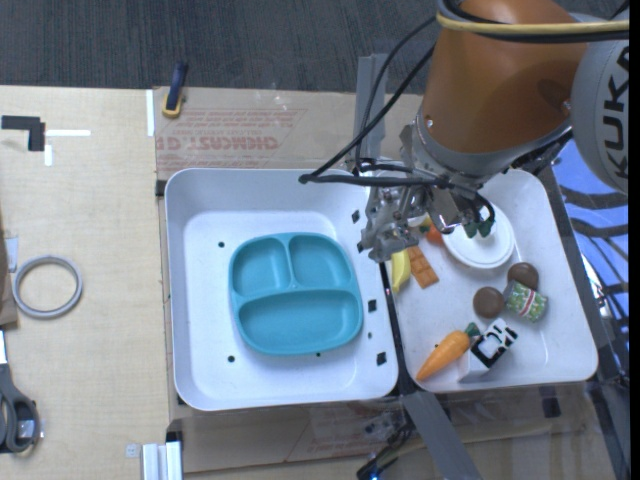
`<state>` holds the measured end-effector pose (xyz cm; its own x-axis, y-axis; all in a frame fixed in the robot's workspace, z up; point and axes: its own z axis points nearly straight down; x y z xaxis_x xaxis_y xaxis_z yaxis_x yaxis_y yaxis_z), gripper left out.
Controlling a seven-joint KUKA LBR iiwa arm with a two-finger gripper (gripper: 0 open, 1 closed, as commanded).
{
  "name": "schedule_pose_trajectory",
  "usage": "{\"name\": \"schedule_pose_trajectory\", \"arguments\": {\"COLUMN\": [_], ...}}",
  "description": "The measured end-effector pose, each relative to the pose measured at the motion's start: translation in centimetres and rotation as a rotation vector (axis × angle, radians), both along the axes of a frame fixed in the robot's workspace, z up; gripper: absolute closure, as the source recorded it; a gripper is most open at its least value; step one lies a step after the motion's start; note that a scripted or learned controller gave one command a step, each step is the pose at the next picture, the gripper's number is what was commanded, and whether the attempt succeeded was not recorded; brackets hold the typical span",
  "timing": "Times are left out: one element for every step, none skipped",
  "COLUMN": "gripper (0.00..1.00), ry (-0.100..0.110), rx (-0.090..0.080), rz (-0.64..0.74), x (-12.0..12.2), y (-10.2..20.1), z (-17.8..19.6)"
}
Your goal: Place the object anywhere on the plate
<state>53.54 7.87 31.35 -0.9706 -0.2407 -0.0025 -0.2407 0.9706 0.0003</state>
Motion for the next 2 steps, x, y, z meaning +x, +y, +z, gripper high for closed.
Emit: {"name": "schedule_pose_trajectory", "arguments": {"gripper": [1.00,1.00], "ry": [-0.001,-0.001], "rx": [0.000,-0.001], "rz": [-0.020,0.040], "x": [-1.0,-4.1], "y": [7.7,1.7], "z": [4.5,5.9]}}
